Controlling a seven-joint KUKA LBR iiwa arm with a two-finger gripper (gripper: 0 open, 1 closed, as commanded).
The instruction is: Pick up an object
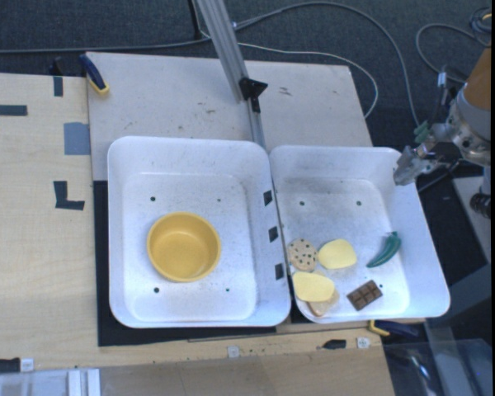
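The right bin [330,180] holds several small toy foods near its front: a round cookie [303,255], a pale yellow piece [337,254], another yellow piece [313,287], a brown chocolate square [365,294] and a green pepper [385,249]. A yellow bowl [184,247] sits in the left bin [190,172]. My gripper [408,168] hangs over the right bin's back right corner, well behind the pepper. Nothing shows between its fingers.
A metal pole [227,44] slants down from the top to the gap between the bins. Cables [379,31] lie on the dark floor behind the bench. A yellow-and-blue clamp [94,74] sits at the back left.
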